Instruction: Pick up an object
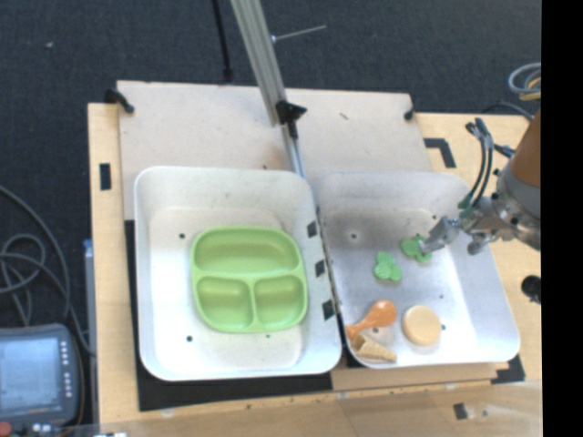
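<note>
In the right bin (474, 317) lie a green leafy toy (387, 267), a second green piece (416, 248), an orange spoon-shaped toy (375, 317), a waffle cone (375, 347) and a round beige disc (422, 325). My gripper (442, 235) reaches in from the right, low over the bin's upper right part. Its tip is right beside the second green piece and seems to touch it. Whether that piece is gripped is unclear from this angle.
The left bin (164, 244) holds a light green divided plate (248, 278). A metal pole (264, 53) rises from the back, above the seam between the bins. The cone and orange toy lie against the right bin's front left corner.
</note>
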